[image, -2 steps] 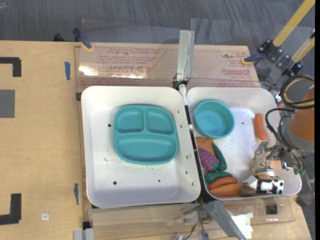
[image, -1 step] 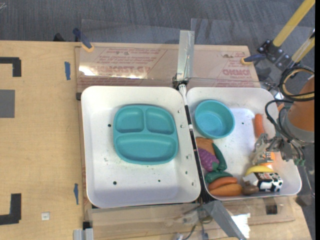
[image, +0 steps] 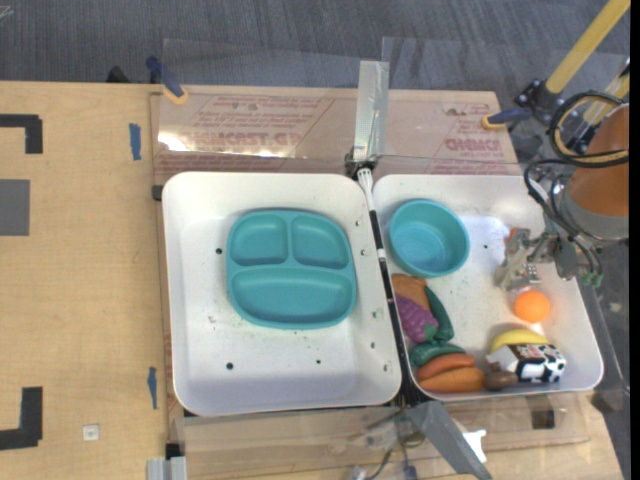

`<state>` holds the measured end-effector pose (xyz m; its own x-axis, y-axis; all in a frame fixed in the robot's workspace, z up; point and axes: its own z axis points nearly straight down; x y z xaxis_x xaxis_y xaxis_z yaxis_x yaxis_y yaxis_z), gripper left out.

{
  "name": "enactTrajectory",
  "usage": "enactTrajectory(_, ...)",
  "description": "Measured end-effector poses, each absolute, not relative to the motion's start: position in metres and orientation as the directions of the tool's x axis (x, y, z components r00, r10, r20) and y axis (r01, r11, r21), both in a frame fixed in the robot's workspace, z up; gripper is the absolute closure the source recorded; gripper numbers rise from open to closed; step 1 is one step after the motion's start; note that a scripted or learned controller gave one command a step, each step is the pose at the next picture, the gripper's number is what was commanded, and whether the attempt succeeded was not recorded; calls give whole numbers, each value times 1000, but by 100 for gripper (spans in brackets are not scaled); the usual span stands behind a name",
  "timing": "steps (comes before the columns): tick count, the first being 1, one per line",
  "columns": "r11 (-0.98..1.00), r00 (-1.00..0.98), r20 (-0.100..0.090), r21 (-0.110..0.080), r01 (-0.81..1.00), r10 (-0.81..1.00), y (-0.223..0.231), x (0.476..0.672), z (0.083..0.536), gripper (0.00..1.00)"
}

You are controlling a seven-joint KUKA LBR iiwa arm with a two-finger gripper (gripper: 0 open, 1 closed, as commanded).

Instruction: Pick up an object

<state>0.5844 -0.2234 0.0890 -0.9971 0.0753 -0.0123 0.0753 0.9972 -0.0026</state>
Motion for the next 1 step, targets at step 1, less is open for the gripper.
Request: enactTrajectory(1,997,-997,-10,-2,76,76,-223,584,88,0)
